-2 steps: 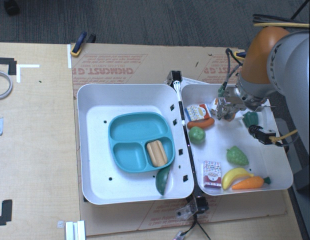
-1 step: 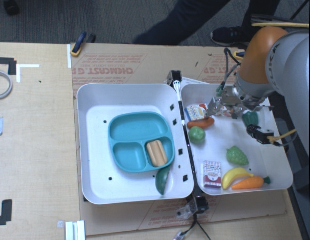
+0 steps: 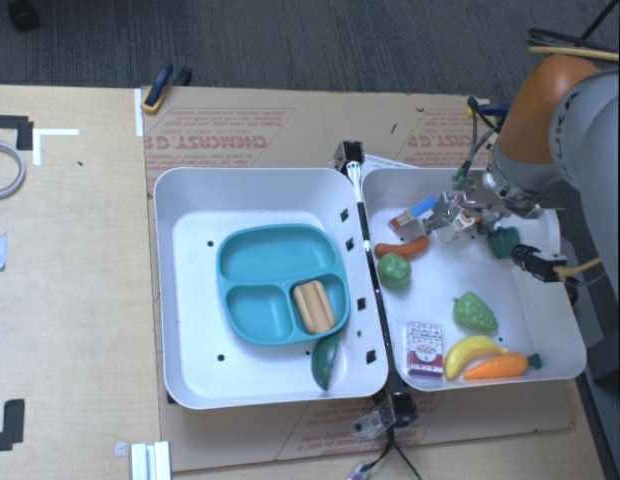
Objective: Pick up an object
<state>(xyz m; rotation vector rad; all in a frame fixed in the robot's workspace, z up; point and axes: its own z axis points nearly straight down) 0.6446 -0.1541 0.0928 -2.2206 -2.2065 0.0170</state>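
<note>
**Gripper poised over the red-orange piece in the right bin**

Nearest the camera, along the lower edge of the right bin (image 3: 550,368), lie a small printed carton (image 3: 424,350), a glossy yellow banana (image 3: 470,354) and an orange carrot (image 3: 498,366), the last two touching, with a knobbly green toy (image 3: 475,312) just above them.

The gripper (image 3: 452,214) sits at the upper middle of that bin, the arm coming in from the frame's right. Whether its fingers are apart or together cannot be told. The likeliest target is the smooth red-orange elongated piece (image 3: 403,249), just below and left of the tool, its long axis running nearly left-right with a slight upward tilt to the right. A round green ball (image 3: 394,269) touches it from below. A blue item (image 3: 423,208) lies beside the tool.

In the left bin (image 3: 180,298), a teal divided tray (image 3: 255,288) holds a tan bun (image 3: 312,305).
</note>
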